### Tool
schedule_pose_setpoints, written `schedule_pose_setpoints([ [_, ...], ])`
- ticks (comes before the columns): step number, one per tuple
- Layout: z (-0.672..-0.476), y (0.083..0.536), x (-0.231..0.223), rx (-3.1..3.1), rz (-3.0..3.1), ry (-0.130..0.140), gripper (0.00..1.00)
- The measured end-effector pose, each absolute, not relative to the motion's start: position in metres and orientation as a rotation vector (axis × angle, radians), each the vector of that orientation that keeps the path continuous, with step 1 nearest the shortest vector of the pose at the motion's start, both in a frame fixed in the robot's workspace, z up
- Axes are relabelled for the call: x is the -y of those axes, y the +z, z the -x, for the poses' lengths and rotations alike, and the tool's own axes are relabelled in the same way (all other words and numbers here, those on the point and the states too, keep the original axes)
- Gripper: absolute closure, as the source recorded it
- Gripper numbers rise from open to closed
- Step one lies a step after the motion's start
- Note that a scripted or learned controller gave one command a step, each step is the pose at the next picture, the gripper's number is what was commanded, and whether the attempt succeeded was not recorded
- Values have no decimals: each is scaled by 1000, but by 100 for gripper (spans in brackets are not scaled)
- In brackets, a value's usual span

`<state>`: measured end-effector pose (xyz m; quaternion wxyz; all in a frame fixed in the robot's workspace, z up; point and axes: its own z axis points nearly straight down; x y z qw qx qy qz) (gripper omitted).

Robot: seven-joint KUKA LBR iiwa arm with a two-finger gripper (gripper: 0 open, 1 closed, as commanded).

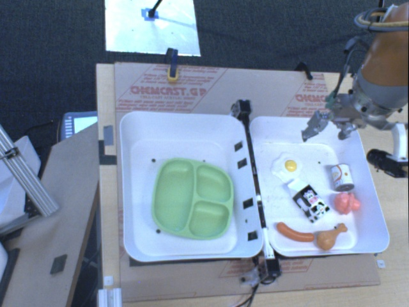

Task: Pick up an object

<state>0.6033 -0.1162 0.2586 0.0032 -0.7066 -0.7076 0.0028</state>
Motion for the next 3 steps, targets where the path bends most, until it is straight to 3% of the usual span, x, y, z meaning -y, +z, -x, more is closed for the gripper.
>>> schedule_pose_setpoints([
  [1,-605,264,116,2226,2219,-1,0],
  [3,-619,162,125,2222,2221,1,0],
])
